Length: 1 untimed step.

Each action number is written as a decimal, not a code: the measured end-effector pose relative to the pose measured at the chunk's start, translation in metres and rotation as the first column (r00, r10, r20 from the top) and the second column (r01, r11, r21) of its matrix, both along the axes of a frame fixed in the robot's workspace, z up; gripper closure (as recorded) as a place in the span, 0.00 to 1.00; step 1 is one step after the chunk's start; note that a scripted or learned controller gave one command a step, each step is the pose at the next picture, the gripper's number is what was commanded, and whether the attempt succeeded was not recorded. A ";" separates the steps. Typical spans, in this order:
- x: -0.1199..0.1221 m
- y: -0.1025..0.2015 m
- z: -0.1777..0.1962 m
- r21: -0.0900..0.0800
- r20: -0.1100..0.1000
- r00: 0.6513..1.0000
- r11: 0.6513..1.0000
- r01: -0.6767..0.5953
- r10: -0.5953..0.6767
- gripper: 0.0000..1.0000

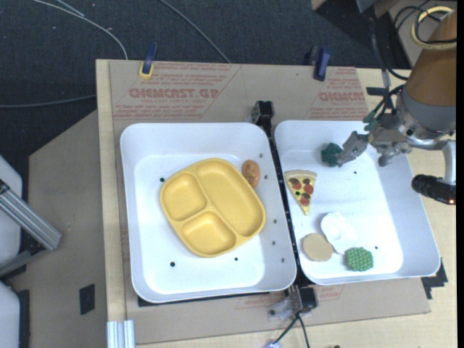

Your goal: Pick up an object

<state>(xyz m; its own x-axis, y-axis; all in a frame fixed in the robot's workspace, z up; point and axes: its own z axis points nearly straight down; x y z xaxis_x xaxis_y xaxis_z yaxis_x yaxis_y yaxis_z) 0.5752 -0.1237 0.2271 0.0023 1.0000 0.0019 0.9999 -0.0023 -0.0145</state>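
You look down on a brown board bench (217, 85) printed with red lettering, set on dark carpet crossed by thin cables. Two shallow white bins sit side by side. The left bin (138, 194) holds a glossy yellow three-compartment tray (212, 206), with a small tan rounded piece (251, 171) touching its upper right edge. The right bin (406, 216) holds a pizza slice toy (301, 188), a flat tan disc (317, 247), a white round lump (338, 228), a bumpy green broccoli piece (358, 259) and a dark green object (331, 154). The gripper (368, 151) hangs over the right bin's upper part, fingers spread, nothing between them, just beside the dark green object.
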 end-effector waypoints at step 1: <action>0.003 0.000 0.008 -0.002 0.014 1.000 1.000 -0.003 0.003 0.00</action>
